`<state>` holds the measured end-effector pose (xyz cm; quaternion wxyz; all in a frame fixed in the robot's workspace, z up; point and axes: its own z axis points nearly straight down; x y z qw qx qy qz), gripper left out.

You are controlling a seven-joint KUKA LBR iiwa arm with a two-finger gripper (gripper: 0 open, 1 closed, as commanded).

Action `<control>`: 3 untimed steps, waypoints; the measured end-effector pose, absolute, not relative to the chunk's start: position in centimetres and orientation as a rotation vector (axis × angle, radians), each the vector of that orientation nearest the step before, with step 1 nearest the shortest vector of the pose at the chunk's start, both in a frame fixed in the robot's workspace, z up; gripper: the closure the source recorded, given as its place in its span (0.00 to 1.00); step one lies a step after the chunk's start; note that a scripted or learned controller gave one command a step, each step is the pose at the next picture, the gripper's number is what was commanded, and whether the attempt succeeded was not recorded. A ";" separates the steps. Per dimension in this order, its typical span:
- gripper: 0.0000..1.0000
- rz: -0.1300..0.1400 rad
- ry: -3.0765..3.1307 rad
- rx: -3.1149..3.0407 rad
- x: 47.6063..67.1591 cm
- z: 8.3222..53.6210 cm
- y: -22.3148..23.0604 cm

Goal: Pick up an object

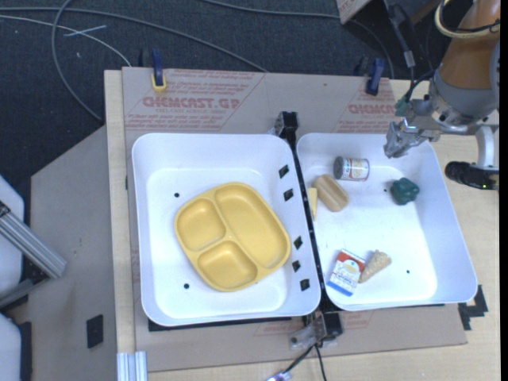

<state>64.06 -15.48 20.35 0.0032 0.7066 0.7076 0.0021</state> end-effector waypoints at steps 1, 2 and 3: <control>1.00 0.000 2.229 2.219 62.7 19.9 -10.9; 1.00 0.001 2.232 2.218 60.8 20.3 -4.7; 1.00 0.002 2.231 2.218 58.8 21.9 0.6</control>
